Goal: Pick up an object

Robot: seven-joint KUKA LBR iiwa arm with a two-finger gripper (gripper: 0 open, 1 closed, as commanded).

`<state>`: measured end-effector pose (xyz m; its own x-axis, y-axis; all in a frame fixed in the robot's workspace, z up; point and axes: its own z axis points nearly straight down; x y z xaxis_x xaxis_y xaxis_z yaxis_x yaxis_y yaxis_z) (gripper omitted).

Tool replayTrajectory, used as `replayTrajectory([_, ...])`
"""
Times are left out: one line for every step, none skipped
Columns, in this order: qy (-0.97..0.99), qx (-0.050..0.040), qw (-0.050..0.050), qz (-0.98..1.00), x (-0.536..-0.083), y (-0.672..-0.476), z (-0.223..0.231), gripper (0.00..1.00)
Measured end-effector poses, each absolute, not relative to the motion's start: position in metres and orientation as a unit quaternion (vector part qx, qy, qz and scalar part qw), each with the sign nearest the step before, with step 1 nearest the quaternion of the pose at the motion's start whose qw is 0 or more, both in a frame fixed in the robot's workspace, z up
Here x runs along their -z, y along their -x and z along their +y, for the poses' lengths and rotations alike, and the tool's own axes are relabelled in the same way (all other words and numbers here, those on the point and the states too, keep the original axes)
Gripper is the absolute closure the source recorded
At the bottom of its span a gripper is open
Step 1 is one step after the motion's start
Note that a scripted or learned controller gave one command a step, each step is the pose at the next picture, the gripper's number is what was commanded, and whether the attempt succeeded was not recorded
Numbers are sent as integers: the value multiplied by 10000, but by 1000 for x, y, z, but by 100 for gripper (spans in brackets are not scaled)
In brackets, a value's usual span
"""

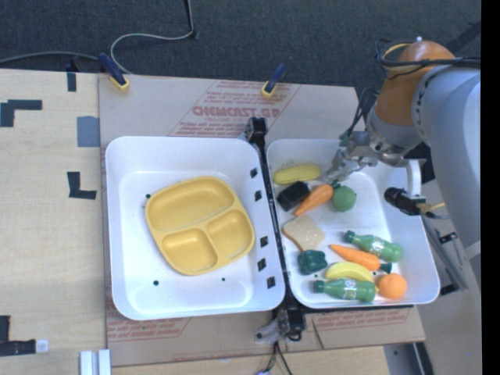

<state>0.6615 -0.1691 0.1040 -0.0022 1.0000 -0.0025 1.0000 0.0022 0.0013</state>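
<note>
Arm point(437, 108) enters from the right, orange band above the wrist, forearm angled down-left. Gripper point(341, 167) at its low end, tilted, tips lowest and leftmost.

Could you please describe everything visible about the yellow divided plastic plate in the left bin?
The yellow divided plastic plate is a rounded, glossy tray with three compartments: one long section across its far side and two smaller ones nearer the camera. It lies flat and slightly rotated on the floor of the left white bin. Nothing rests in it, and nothing else touches it.
</note>
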Motion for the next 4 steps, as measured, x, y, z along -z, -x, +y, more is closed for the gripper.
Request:
replayTrajectory([-7065,0,2,7078,-86,-626,-115,100])
replayTrajectory([-7068,1,30,7074,-86,-626,-117,0])
replayTrajectory([-7094,26,100,7048,-88,-624,-104,0])
replayTrajectory([-7070,127,-33,7071,-85,-663,-105,0])
